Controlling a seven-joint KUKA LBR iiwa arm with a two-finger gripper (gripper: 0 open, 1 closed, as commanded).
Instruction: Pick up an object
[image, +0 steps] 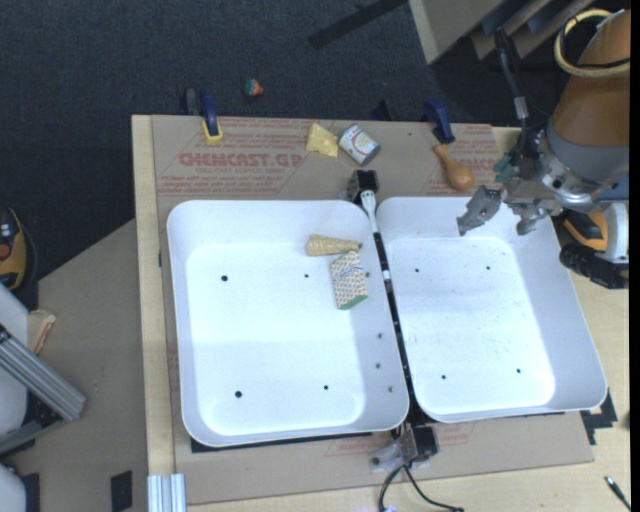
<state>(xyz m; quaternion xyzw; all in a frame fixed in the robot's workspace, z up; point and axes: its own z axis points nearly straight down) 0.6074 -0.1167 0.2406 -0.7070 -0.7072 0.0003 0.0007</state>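
The gripper hangs over the far right corner of the right bin. Its two fingers stand apart, open, with nothing between them. In the left bin, near its far right side, a cone lies flat, and a patterned pouch, maybe of cloth, lies just beside it, nearer to the camera. On the table behind the bins are a yellow piece, a small box and an orange tool. A black brush lies at the gap between the bins.
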